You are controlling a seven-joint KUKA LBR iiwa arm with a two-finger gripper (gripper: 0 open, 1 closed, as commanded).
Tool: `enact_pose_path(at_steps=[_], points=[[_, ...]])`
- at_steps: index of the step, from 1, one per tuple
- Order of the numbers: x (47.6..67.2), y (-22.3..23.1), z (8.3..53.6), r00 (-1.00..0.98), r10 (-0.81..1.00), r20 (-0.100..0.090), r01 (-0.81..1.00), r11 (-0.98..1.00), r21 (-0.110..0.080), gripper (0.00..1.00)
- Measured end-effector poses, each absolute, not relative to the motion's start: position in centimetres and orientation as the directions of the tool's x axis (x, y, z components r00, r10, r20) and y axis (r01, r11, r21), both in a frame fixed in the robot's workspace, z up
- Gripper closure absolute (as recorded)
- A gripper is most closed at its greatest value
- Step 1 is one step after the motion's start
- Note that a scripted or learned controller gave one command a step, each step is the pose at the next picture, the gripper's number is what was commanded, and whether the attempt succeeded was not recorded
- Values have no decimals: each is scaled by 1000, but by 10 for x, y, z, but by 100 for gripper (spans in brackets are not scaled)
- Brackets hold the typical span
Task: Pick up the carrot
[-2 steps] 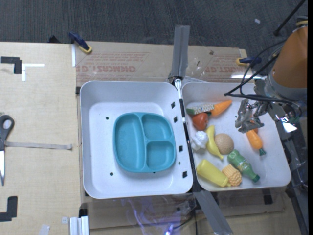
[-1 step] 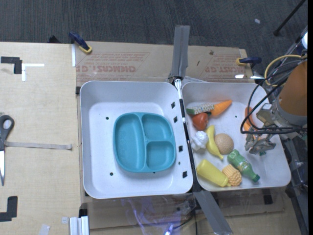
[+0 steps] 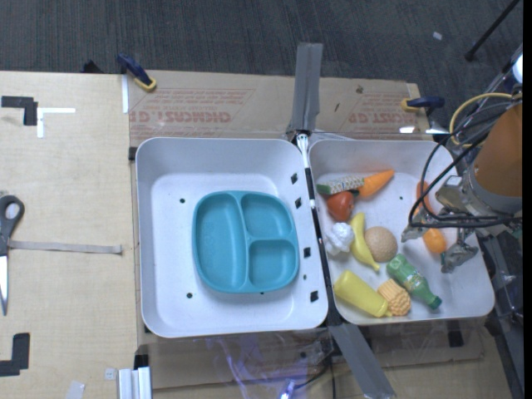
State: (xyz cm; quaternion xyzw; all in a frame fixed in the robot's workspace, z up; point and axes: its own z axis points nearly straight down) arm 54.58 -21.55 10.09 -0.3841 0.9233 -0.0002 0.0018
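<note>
The carrot lies tilted near the back wall of the right bin, its leafy end touching a corn cob and just above a tomato; bare white floor lies to its right. The tool hangs over the right side of that bin, well apart from the carrot, with an orange fruit at its tips; I cannot tell its state. Crowding the bin's middle and front are a banana, a brown ball, a green bottle, a yellow bottle and a second corn piece. The left bin holds a teal divided plate with open floor all round it. Both bins sit on a wooden counter with cardboard behind; scissors lie at the left edge.
</note>
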Motion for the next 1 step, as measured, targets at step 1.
enact_pose_path(at_steps=[1], points=[[549,-215,112,-706,-708,-8,-708,706,-7,100]])
